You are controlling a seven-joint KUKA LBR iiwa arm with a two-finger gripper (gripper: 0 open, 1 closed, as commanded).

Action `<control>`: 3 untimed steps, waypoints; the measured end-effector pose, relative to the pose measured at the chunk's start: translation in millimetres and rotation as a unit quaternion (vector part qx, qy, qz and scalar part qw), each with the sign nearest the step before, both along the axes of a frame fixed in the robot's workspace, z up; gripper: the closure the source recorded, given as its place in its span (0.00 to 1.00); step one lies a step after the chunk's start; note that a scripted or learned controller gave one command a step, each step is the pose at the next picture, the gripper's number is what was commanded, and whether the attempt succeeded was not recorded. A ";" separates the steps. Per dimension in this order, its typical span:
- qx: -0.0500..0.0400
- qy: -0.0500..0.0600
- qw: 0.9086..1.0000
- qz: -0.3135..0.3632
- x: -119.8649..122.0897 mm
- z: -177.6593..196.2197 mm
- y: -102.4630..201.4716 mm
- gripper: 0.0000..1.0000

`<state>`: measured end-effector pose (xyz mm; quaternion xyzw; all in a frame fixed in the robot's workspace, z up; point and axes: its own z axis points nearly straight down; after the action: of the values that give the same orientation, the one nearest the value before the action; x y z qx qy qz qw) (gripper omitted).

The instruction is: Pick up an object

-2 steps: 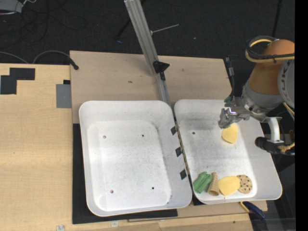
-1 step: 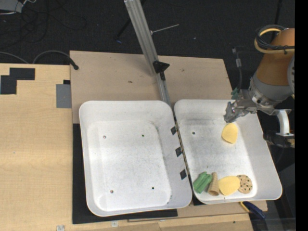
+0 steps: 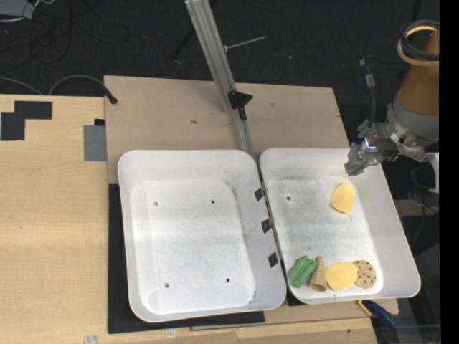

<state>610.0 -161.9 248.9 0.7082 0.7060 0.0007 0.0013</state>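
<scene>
Dark floor and loose cables surround your bench, where two white bins sit side by side. Your arm [image 3: 416, 99] leans in from the right, its gripper [image 3: 356, 165] low over the right bin's [image 3: 308, 192] far edge. A yellow piece [image 3: 343, 198] lies just beside it, apart. Near the front wall sit a green item [image 3: 302, 271], another yellow piece [image 3: 341, 276] and a cookie [image 3: 364, 273]. No writing is readable.

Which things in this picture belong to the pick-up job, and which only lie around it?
Job:
- gripper, over right white bin
- yellow rounded piece
- green ridged piece
- tan cone-like piece
- second yellow rounded piece
- round speckled cookie

Lying about:
- left white bin
- slanted metal rail
- brown board
</scene>
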 end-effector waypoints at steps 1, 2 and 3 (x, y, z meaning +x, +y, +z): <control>0.001 0.003 1.000 0.003 1.5 -10.3 48.4 1.00; 0.002 0.003 1.000 0.004 -1.0 -2.4 101.4 1.00; 0.002 0.004 1.000 0.004 -2.9 -6.8 163.0 1.00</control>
<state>607.1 1.1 242.1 0.7053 0.7089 -0.0006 -0.0028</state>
